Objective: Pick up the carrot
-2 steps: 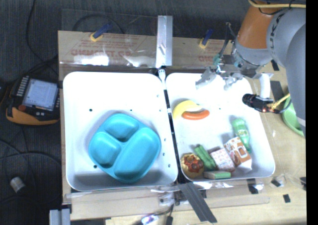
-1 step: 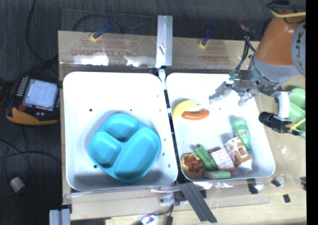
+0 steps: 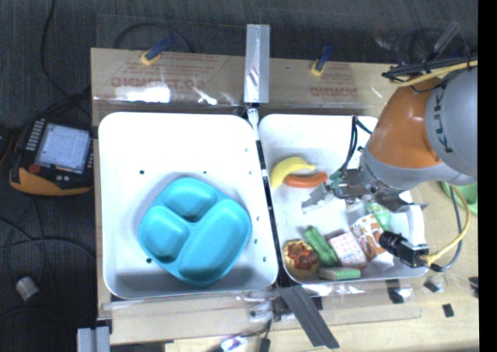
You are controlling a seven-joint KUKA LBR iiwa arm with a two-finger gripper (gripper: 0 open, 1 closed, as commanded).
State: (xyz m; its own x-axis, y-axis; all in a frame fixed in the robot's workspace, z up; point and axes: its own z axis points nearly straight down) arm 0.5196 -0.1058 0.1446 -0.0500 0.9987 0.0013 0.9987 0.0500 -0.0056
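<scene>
The carrot (image 3: 306, 180) is a short orange piece lying flat in the upper left part of the right bin (image 3: 311, 129). It lies against the lower edge of a yellow banana (image 3: 288, 168). My gripper (image 3: 321, 191) hangs just to the right of and slightly below the carrot's right end, low over the bin floor. It is open, with nothing between its fingers. The grey arm with its orange band (image 3: 404, 137) comes in from the right and covers the bin's right side.
Along the right bin's front lie a green vegetable (image 3: 319, 242), a round brown item (image 3: 298, 255), a green bar (image 3: 339, 273) and some snack packets (image 3: 365, 234). The left bin (image 3: 124, 141) holds a blue divided plate (image 3: 195, 228).
</scene>
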